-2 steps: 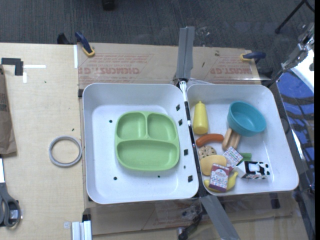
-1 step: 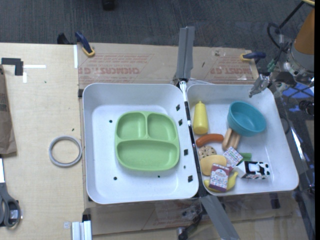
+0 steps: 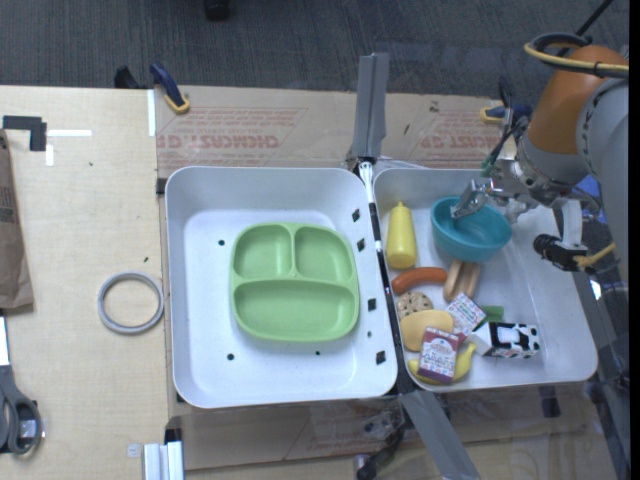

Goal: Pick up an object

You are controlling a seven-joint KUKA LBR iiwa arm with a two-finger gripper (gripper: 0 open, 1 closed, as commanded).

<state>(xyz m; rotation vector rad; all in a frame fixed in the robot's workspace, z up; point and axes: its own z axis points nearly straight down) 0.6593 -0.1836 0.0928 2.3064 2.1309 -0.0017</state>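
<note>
claw (image 3: 470,205): hovered over the teal bowl's (image 3: 470,233) rim; couldn't tell its state, honestly
bowl: sat in the right bin (image 3: 560,318), far end
relation: bowl was directly under, slightly toward the camera

Arm (image 3: 585,98) cut off by the right edge; gripper (image 3: 470,204) over the teal bowl (image 3: 472,233), finger state too small to tell; bowl rim partly hidden beneath it; banana (image 3: 440,343) largely covered by a small red box (image 3: 437,353); scissors (image 3: 18,420) and brown bag (image 3: 12,233) cropped at the left edge; print on the food packets illegible.
</note>
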